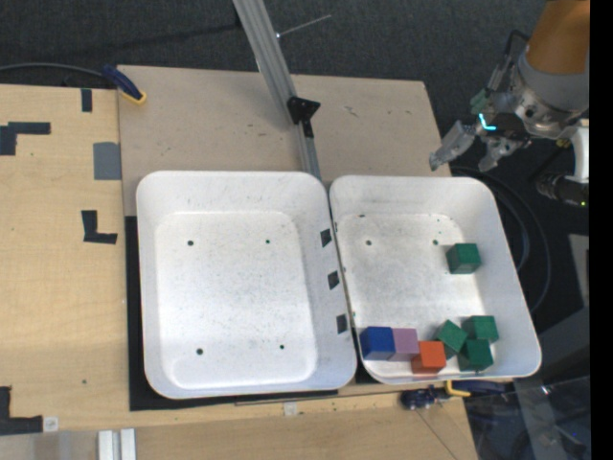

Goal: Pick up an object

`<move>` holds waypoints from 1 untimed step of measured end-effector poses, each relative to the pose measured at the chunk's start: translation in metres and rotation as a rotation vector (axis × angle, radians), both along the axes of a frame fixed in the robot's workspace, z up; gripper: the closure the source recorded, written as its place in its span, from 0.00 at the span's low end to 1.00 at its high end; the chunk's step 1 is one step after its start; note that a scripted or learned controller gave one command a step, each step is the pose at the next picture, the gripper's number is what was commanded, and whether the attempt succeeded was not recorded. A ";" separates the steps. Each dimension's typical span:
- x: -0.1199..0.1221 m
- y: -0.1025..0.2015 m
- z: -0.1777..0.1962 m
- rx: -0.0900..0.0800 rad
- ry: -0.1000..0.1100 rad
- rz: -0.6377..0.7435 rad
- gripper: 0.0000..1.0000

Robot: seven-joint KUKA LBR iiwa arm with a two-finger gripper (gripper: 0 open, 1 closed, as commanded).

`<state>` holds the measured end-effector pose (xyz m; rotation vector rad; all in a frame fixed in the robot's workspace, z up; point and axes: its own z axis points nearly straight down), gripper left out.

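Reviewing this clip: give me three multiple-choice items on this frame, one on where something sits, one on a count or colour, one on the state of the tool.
1. Where does the lone green block lie?
A. In the left bin
B. In the right bin, by its right wall, apart from the cluster
C. On the bench

2. How many green blocks are in the right bin?
A. Two
B. Four
C. Six

3. What is the state of the tool?
A. Open, holding nothing, above the right bin's far right corner
B. Shut on the blue block
C. Resting inside the left bin

Answers:
1. B: it sits alone by the right wall, while the blue block, purple block, orange block and other greens crowd the near edge.
2. B: one alone plus three in the near right corner.
3. A: its fingers stand spread with nothing between them.
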<state>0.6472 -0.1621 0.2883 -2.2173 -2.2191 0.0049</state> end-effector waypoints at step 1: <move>0.001 0.000 0.003 -0.003 -0.004 0.001 0.00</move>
